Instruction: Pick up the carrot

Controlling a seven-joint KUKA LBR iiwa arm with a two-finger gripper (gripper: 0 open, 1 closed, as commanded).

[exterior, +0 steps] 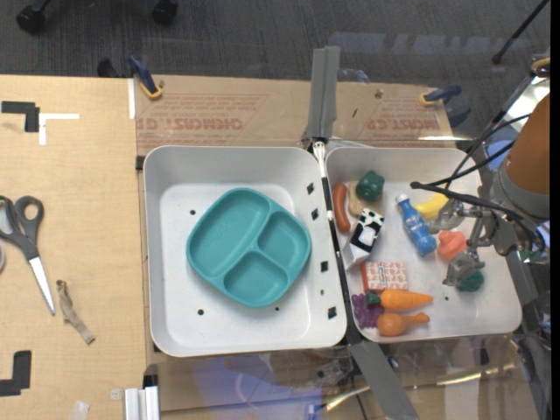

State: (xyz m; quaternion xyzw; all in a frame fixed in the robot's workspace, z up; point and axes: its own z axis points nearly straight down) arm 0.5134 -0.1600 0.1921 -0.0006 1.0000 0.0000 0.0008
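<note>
Dark grey carpet (262, 16) runs across the top of the frame, with chair casters (96, 9) at the upper left. Below it, a pale wooden tabletop (70, 234) fills the left side, carrying scissors (26, 243) at the left edge and black tape marks. A cardboard sheet (227, 116) lies under the two white bins, clamped at its upper corners. The left bin (162, 322) holds a teal divided plate (249, 248) at its centre. The right bin (499, 318) is crowded with toy food; the carrot (405, 300) lies near its lower edge, just beside a purple bunch of grapes (365, 309) and touching a tan piece below it. The hand (461, 274) hangs at the bin's right side over a dark green toy (472, 280), well apart from the carrot; whether it is wide or narrow, I cannot tell.
</note>
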